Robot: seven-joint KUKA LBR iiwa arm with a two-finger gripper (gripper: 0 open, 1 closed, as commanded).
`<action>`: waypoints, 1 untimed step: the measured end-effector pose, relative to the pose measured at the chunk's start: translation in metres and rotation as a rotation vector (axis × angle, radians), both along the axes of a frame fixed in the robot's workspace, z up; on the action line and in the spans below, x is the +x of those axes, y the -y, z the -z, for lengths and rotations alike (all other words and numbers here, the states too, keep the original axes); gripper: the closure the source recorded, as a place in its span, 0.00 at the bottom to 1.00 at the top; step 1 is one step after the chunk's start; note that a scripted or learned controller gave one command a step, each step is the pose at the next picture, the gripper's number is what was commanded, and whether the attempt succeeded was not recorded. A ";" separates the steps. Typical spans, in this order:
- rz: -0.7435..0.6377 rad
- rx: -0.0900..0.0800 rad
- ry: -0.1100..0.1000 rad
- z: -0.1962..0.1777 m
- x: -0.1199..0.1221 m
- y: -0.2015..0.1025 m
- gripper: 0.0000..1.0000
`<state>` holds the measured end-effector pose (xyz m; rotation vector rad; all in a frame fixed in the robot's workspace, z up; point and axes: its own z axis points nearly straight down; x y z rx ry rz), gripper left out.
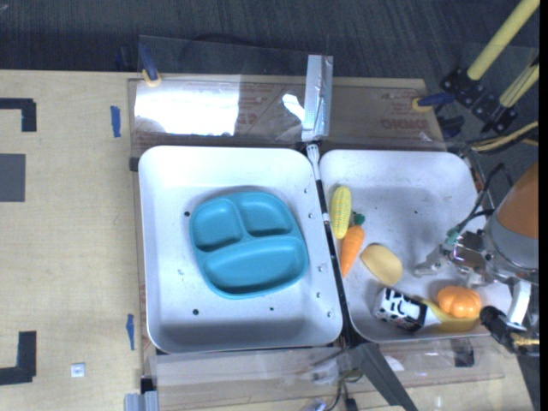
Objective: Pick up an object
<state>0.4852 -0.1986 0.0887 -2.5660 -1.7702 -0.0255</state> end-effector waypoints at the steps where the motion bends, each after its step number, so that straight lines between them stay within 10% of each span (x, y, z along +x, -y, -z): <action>1: 0.001 -0.021 0.008 -0.010 0.001 0.005 1.00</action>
